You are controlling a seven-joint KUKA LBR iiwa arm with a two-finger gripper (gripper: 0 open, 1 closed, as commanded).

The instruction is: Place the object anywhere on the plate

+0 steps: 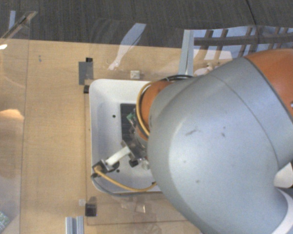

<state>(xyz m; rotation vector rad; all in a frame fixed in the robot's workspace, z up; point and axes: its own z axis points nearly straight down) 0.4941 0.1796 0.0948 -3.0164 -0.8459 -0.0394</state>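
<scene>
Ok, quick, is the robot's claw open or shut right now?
Gripper: cannot be told; the big grey arm covers most of it above the shallow white bin.

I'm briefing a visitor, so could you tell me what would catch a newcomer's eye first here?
The grey arm looms large at right, with an orange band at its upper right edge. It reaches down into a white bin at centre left, on the wooden bench.
</scene>
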